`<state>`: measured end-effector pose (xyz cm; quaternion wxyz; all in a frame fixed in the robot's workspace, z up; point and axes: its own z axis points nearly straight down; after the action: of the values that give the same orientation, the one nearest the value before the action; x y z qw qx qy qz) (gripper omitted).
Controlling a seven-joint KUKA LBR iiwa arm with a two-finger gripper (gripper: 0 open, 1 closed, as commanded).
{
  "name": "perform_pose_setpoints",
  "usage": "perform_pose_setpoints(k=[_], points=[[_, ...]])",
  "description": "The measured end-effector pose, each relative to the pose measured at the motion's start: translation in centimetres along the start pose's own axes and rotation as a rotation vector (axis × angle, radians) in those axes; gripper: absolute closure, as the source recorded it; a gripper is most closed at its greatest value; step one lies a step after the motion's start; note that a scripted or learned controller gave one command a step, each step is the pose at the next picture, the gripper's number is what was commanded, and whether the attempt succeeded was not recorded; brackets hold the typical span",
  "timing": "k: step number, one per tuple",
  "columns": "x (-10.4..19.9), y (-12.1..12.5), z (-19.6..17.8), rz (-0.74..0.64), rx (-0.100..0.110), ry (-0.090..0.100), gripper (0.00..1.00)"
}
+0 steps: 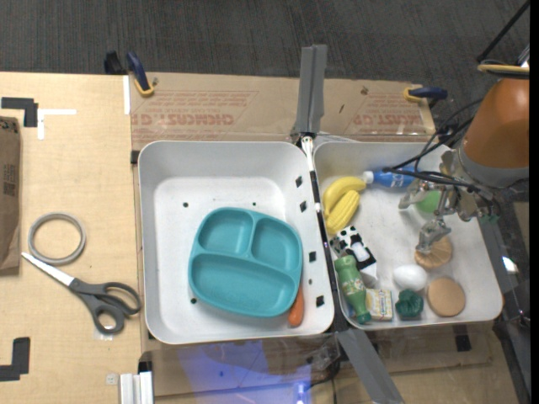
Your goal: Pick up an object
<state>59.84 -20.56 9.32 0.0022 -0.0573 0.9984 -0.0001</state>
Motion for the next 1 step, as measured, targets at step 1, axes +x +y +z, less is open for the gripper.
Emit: perform_pose_setpoints(k=[1], points=[[2.84, 0.93, 0.03, 0.007, 0.0, 0.001, 0.0]])
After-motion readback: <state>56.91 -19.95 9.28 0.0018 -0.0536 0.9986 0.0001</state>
